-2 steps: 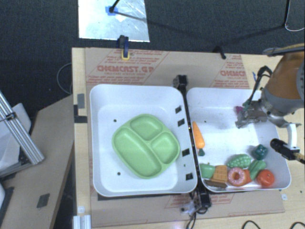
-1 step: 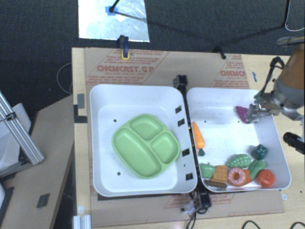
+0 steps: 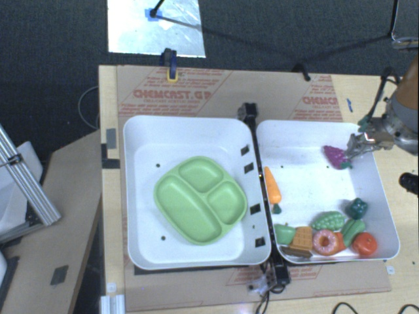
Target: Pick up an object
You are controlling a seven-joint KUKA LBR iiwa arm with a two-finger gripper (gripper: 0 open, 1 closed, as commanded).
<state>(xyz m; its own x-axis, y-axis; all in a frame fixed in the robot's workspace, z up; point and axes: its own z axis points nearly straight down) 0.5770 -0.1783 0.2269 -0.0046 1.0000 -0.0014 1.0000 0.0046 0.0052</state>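
Note:
My gripper (image 3: 353, 150) hangs over the far right part of the right bin (image 3: 298, 146), at the end of the arm reaching in from the right. A purple toy (image 3: 335, 156), like a bunch of grapes, sits right at its tip, touching or nearly touching it. I cannot make out whether the toy rests on the bin floor or is lifted. An orange carrot (image 3: 272, 187) lies by the bin's left wall. Along the near edge lie a pink donut (image 3: 325, 242), a red tomato (image 3: 365, 243), a brown waffle (image 3: 301, 241) and green vegetables (image 3: 328, 221).
The left bin (image 3: 190, 133) holds a light green divided plate (image 3: 200, 199). A dark teal toy (image 3: 357, 208) sits near the right bin's right wall. A black divider with clips (image 3: 256, 175) runs between the bins. The right bin's middle floor is bare.

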